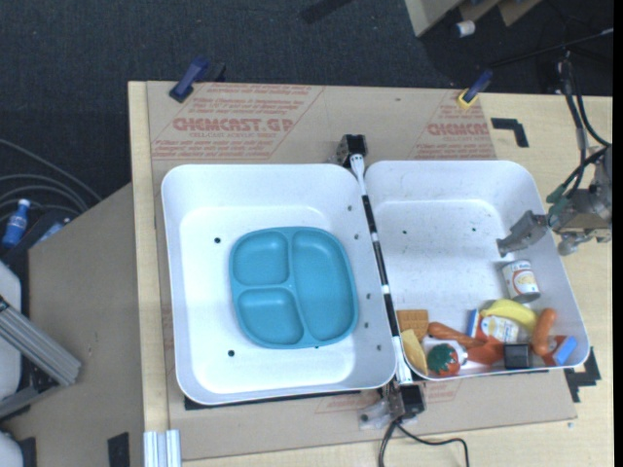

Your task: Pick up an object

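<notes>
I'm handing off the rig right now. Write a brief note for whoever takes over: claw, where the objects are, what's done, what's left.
Claw: at the right bin's right edge, above the pile, nothing seen in it; finger state unclear.
Objects: heaped in the right bin's near-right corner, among them a small can, banana, tomato and cracker.
Left bin: holds a blue divided plate.
Done: no pick yet.
Left: descend, grasp one item, lift.

You look down from one fixed camera set high above the bench, tilted at a slant — far enough back that both white bins fit whole. The left bin and right bin sit side by side mid-frame — dark floor beyond the far edge.
</notes>
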Controlling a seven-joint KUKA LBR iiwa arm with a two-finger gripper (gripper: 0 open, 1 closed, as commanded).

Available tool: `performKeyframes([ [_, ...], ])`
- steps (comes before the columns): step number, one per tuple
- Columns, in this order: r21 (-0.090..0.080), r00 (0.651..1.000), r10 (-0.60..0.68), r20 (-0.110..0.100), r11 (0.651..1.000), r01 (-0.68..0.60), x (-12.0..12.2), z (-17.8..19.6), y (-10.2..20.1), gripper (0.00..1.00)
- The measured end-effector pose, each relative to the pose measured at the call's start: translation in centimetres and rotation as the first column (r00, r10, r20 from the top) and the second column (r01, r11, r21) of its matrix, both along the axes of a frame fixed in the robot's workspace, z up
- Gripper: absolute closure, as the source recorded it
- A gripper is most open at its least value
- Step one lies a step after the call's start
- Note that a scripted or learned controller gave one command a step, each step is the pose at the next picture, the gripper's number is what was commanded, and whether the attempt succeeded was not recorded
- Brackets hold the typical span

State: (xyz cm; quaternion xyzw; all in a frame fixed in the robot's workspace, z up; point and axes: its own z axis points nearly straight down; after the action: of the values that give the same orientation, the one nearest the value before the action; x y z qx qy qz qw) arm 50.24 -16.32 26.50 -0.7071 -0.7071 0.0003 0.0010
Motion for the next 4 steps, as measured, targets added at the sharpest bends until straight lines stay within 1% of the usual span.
performKeyframes([
  [1,0.002,1.000,0.005,0.011,1.000,-0.005,-1.8,-16.4,-2.2,0.00],
  [2,-0.010,1.000,0.001,0.023,1.000,-0.001,-1.5,-15.1,-2.6,1.00],
  [3,-0.009,1.000,0.001,0.023,1.000,0.000,-1.6,-15.1,-2.6,0.00],
  [4,-0.001,1.000,0.001,0.002,1.000,-0.001,6.3,-18.0,-3.8,0.00],
])
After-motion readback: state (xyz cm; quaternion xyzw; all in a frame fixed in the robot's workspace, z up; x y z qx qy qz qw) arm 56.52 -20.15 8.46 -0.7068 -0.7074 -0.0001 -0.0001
